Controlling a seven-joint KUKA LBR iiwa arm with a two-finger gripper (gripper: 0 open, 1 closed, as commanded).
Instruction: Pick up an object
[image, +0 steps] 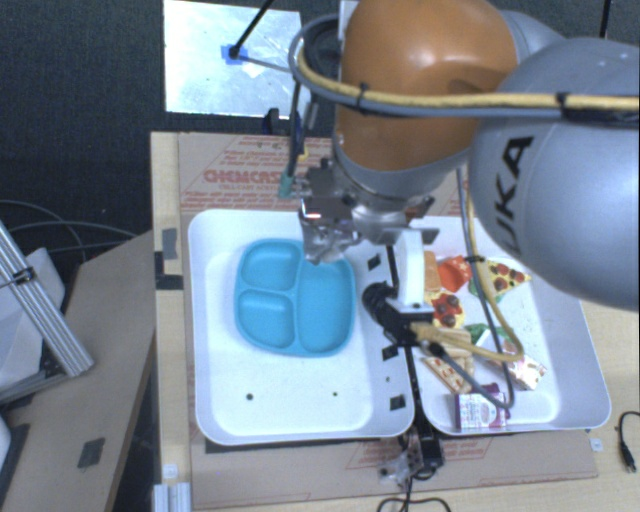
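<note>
The gripper (322, 243) hung over the far rim of the blue three-compartment plastic plate (295, 297); its opening could not be judged. A thin, flat rim might slip any pinch.

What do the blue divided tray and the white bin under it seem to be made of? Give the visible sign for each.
Blue divided tray: probably moulded plastic, smooth with a soft sheen; one even colour, rounded compartment ridges.
White bin: likely thin formed plastic, semi-gloss; rounded corners, a curled rim and a uniform white surface. Painted metal cannot be ruled out.
</note>
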